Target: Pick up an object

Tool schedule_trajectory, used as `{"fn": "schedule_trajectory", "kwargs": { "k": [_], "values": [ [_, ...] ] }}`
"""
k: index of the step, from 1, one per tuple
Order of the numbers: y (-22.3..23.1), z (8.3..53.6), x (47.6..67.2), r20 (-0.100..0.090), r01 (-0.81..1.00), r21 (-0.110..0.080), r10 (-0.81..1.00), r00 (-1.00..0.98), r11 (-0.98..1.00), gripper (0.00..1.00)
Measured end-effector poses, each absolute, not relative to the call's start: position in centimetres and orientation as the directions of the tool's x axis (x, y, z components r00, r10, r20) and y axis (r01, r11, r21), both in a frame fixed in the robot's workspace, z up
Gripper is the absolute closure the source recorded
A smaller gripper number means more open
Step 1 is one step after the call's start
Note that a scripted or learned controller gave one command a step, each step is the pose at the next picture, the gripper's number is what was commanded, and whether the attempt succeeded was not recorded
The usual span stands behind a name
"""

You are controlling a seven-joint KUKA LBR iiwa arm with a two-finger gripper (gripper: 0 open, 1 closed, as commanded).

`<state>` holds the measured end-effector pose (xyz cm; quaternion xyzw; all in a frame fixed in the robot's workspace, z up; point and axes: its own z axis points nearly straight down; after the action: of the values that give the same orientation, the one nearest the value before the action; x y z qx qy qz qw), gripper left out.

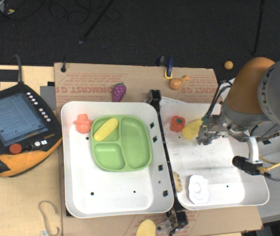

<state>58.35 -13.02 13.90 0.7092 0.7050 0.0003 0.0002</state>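
My gripper [203, 135] is low over the right bin [228, 181], near its upper left part. A yellow object [192, 129] lies right against the gripper's left side; I cannot see whether it is held. A small red and orange object [177, 123] sits just left of that. A white object [198, 189] rests near the bin's front edge, with a small tan piece [178, 182] at the left wall. In the left bin [110, 200], a yellow corn cob [105, 129] lies on a green divided plate [127, 149], and a pink object [82, 123] sits beside the plate.
A purple grape bunch [118, 91] and an orange pear-shaped toy [177, 82] lie on the cardboard behind the bins. A yellow object [146, 227] sits in front of them. A control pendant [14, 127] rests at the left. The grey arm [250, 97] overhangs the right bin's right side.
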Motion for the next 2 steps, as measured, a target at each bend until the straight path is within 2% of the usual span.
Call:
{"fn": "schedule_trajectory", "kwargs": {
  "k": [2],
  "values": [
    [-14.2, 23.0, 58.9, 0.0, 1.0, 0.002, 1.0, 0.002, -0.002, 1.0]
  ]
}}
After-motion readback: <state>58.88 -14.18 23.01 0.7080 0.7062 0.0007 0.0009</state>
